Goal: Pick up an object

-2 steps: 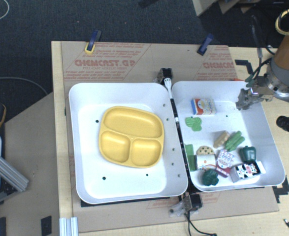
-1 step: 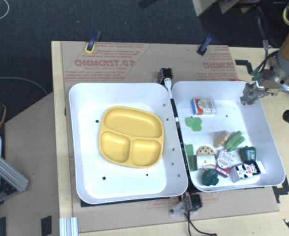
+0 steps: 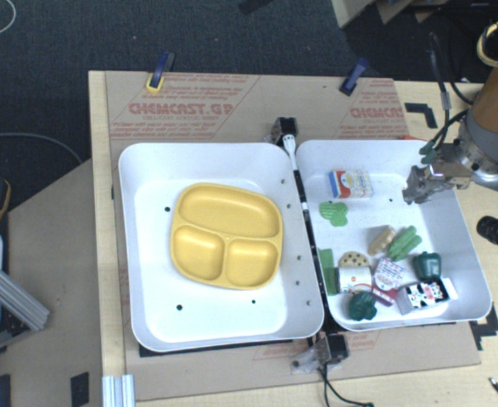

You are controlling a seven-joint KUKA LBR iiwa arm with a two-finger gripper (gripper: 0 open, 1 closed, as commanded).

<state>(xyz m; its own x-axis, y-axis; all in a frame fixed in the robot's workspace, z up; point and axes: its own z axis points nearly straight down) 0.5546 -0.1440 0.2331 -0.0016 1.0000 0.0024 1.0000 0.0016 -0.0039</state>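
Objects for picking: all lying loose in right bin, none lifted; grasp judged not yet made, whole task left.

Camera view. Tool hovering over upper right part of right bin, above bare white floor; finger spacing cannot be told, nothing seen between them. Nearest item: white carton with red and blue print, to its left; green piece just below that. Lower cluster, close-packed: green block, tan piece, round biscuit-like item, dark green toy, black-and-white card. Left bin holding yellow divided plate, upright, three compartments. Both bins side by side on counter.
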